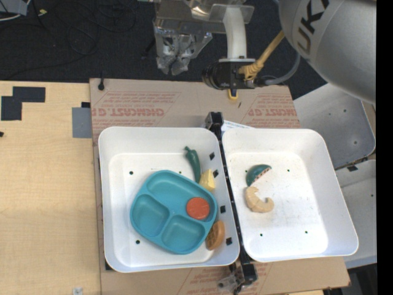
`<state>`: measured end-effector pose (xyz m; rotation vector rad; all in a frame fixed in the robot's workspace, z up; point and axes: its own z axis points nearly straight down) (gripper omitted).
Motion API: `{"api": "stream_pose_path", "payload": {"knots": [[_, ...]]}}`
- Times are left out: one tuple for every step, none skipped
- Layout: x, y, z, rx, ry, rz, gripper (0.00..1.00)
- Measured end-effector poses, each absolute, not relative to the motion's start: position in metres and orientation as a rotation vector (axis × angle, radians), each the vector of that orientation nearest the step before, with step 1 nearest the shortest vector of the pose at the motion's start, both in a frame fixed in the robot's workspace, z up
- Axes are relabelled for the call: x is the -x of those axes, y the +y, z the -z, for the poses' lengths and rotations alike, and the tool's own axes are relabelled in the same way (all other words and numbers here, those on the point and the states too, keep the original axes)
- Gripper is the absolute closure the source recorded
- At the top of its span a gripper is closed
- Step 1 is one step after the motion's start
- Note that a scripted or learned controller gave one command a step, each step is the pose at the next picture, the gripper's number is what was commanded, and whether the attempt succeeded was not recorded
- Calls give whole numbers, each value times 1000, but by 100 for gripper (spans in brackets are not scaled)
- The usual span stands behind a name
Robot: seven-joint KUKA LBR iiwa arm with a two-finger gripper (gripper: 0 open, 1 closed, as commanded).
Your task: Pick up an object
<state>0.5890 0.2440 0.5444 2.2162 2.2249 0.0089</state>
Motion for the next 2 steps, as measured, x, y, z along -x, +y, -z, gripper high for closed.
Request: {"api": "stream_pose_path", "payload": {"knots": [[-542, 243, -468, -2224, 2228, 19, 100], [-567, 244, -541, -2218, 2223, -5, 100]]}}
